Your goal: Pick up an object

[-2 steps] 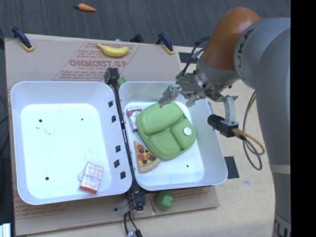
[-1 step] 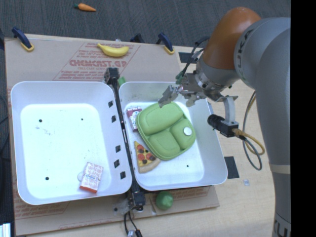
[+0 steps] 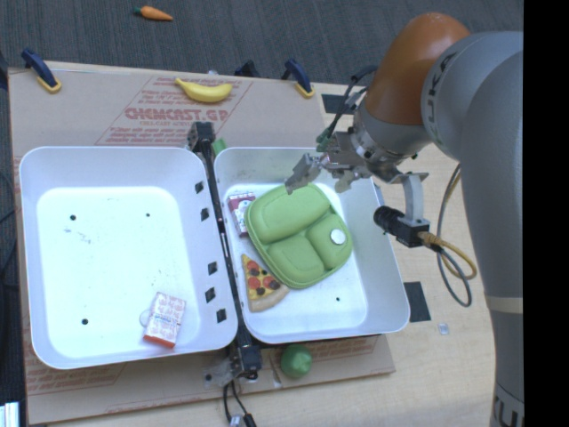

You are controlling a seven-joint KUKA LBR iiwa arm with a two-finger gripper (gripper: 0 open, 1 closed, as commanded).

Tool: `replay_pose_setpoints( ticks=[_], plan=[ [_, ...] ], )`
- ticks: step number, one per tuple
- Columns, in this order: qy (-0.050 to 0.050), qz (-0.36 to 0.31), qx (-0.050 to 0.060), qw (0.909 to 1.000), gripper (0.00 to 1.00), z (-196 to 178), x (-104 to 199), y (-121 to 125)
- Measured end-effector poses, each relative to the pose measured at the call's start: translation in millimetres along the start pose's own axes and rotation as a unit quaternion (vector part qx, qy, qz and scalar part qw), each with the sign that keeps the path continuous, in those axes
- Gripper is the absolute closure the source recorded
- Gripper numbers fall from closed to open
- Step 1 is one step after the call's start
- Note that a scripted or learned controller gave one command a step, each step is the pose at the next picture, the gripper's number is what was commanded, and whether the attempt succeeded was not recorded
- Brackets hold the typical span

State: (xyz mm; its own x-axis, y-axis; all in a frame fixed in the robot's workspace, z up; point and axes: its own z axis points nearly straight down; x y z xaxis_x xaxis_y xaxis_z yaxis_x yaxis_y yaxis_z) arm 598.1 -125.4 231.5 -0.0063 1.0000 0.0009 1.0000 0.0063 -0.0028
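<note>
A large green lidded container (image 3: 296, 236) with a white knob lies in the middle of the right bin (image 3: 378, 296). A toy pizza slice (image 3: 259, 284) rests at its front left, and a small red-and-white packet (image 3: 240, 213) is partly tucked under its left edge. A small red-and-white box (image 3: 164, 318) sits in the front of the left bin (image 3: 53, 238). My gripper (image 3: 320, 178) hangs over the far part of the right bin, just above the container's back edge. Its fingers are spread open and hold nothing.
A toy banana (image 3: 204, 88) lies on the cardboard behind the bins. A green ball (image 3: 296, 359) sits on the bench in front of the right bin. A toy carrot (image 3: 154, 12) lies on the floor beyond. Blue clamps (image 3: 299, 76) hold the cardboard's far edge.
</note>
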Motion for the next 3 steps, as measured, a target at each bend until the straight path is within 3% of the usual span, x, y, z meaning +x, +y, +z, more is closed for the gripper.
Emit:
replay_pose_setpoints(
  ticks=[3],
  plan=[
    [0.000, 0.000, 0.000, 1.0000, 0.00, 0.0, 0.0, 0.0]
  ],
)
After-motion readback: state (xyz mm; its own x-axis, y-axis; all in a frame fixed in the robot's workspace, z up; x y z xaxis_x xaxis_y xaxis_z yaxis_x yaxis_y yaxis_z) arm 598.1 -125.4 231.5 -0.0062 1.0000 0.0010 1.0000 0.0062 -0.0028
